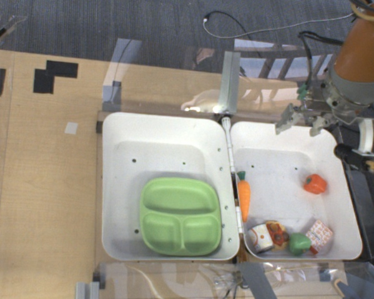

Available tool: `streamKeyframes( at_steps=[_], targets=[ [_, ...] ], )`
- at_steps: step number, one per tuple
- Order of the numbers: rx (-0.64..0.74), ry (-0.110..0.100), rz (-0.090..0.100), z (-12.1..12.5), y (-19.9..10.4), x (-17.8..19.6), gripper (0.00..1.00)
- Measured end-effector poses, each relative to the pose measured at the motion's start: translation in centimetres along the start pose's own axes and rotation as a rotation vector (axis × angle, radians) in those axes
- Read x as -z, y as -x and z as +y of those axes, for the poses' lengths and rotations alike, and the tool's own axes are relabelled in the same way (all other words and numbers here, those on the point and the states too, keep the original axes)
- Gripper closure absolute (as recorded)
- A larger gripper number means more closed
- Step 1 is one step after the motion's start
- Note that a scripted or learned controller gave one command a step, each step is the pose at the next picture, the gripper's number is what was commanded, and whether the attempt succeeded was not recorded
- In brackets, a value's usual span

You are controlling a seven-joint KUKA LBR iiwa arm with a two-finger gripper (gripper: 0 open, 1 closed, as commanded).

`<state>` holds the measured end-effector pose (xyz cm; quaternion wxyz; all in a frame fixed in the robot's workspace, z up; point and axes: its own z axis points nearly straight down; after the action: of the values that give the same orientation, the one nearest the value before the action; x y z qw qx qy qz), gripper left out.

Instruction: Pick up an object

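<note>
Claw [303,124] hangs spread and empty at the right bin's [344,185] far rim — the clustered toys [289,237] risk a glancing miss

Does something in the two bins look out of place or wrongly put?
Yes, the toy carrot. It lies at the left edge of the right bin, pushed against the divider beside the left bin, apart from the other toys gathered at the right bin's near edge.
</note>
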<state>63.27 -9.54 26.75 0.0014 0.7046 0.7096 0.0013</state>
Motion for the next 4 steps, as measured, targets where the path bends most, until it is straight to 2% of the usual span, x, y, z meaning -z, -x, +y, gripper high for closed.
streamKeyframes(
  at_steps=[1,2,3,4],
  targets=[
    [0.018,-0.002,-0.001,-3.6,7.0,-12.2,0.00],
    [0.080,0.002,-0.002,-2.7,11.0,-13.8,0.00],
    [0.009,0.006,-0.002,-2.5,11.0,-17.9,0.00],
    [-0.125,0.002,0.002,-2.8,10.8,-17.7,0.00]
  ],
)
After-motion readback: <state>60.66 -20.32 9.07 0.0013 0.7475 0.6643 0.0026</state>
